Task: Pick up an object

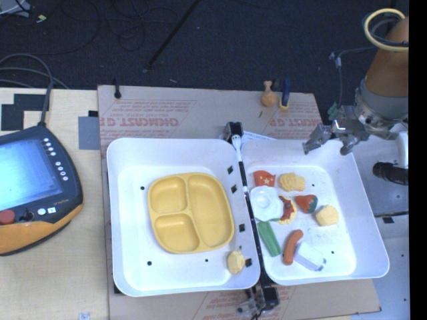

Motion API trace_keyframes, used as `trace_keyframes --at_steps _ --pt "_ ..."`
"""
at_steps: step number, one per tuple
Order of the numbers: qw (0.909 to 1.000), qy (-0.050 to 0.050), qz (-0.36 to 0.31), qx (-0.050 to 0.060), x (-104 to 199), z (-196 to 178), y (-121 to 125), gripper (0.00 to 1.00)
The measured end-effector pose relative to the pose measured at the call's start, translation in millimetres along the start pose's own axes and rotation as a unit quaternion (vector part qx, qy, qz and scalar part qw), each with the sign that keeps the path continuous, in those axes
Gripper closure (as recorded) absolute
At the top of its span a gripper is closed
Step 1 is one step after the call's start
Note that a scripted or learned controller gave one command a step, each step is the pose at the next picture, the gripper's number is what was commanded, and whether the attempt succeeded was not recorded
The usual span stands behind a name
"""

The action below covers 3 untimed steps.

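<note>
The end effector is spread wide open, holding nothing; smooth plastic toy food lies in the bin below it.

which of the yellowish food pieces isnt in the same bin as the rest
The yellow lump by the divided yellow plate in the left bin. The ridged yellow piece and the yellow chunk both lie in the right bin.

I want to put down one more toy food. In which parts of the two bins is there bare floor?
Left bin: bare strips around the yellow divided plate, except near the small yellow piece at its near right corner. Right bin: bare along the right wall and far edge; its left-centre is crowded, from fried egg to sausage.
</note>
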<state>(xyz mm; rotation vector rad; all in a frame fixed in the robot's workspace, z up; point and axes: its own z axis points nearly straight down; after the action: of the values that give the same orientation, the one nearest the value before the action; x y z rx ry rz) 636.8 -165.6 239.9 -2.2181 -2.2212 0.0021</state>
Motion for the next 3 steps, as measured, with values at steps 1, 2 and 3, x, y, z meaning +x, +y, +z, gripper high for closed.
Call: trace_keyframes --at_steps 1,2,3 --pt "1.0000 0.003 0.002 0.006 34.0 151.7 -54.3 0.00" --pt "1.0000 -0.003 0.004 -0.005 53.9 149.4 -100.8 0.00" --pt "1.0000 -0.001 0.007 -0.002 51.9 140.5 -100.7 1.00"
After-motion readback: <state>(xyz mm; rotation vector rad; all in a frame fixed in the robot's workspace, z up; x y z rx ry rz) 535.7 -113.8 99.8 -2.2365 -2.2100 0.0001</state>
